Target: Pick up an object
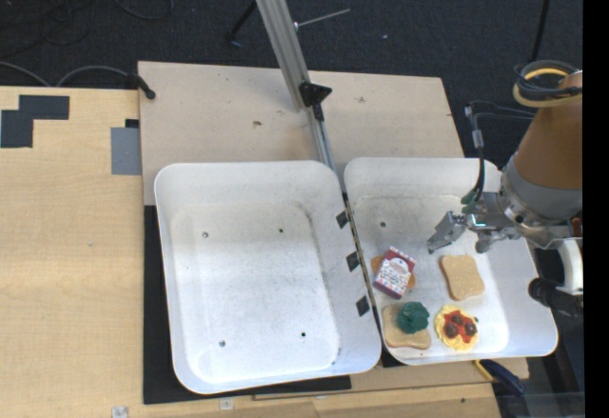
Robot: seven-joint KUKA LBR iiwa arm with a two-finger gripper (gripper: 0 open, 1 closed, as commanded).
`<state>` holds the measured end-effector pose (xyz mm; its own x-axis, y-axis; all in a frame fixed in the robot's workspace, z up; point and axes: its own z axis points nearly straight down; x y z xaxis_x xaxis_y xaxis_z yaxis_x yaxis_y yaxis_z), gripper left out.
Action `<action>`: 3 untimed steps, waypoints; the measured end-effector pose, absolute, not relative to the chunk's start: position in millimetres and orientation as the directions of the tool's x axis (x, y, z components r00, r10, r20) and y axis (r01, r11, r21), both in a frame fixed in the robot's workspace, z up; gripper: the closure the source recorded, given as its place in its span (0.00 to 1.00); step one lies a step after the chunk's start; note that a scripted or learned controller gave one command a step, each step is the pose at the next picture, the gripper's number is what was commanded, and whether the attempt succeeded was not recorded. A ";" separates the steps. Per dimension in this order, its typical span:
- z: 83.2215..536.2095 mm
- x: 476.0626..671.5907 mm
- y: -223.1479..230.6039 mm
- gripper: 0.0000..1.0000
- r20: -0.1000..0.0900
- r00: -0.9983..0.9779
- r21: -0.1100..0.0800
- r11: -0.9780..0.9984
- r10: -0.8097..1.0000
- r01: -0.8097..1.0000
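Overhead slanted view of the bench (238,111) with two white bins. The claw (463,228) hangs over the right bin (409,180), its two fingers spread apart with nothing between them; the grasp is judged not yet begun, so the whole pick remains to be done.

Candidate objects all lie in the right bin, on the near side of the claw. A slice of toast (461,276) sits just below the claw and is the nearest item. A small red-and-white packet (395,273) lies below and to the left of the claw, resting partly on a brownish round piece. Farther below are a green object (412,317) atop another bread slice, and beside it a yellow piece with red topping (458,327).

The left bin (247,273) lies well to the claw's left. A tilted metal rail (284,35) rises beyond the bins, well apart from the claw. The objects are closely grouped, so neighbours may crowd a descent.
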<state>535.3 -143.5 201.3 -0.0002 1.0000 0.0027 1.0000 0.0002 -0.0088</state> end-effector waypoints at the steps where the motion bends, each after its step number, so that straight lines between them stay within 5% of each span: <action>1: 203.8 536.1 -144.5 0.00 0.001 0.002 -0.003 -0.002 1.000 1.000; 2: 142.4 541.7 -146.0 0.00 0.002 0.001 -0.008 -0.001 1.000 1.000; 3: 98.5 545.8 -146.0 0.00 0.001 0.001 0.007 -0.001 1.000 1.000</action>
